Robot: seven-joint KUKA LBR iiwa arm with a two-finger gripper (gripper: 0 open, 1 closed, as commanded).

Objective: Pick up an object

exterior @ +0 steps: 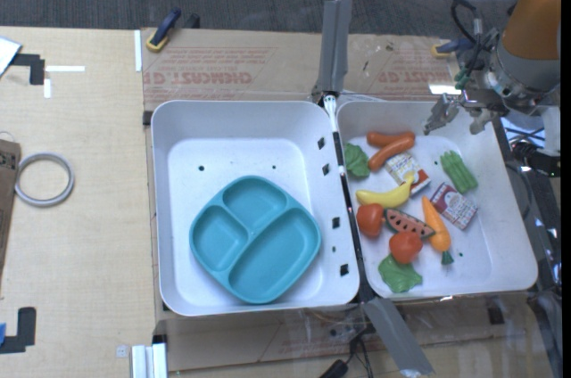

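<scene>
Two shallow white plastic bins, side by side: left bin (178,135), right bin (500,260).
Left bin: one teal plate (255,239), smooth, rounded, three compartments.
Right bin: toy foods, glossy plastic. Two orange-red sausages (390,146), crossed; one curved yellow banana (389,193); two red tomatoes (369,218); one watermelon slice (409,224); one tapered carrot (436,224); one ribbed green vegetable (459,170); two leafy green pieces (356,160); two small printed packets (457,209).
Gripper (458,119): metal, two fingers spread apart, nothing between them; above right bin's far edge, sausages just left and nearer, apart from it.
One tape ring (41,178) on bench, left.
</scene>
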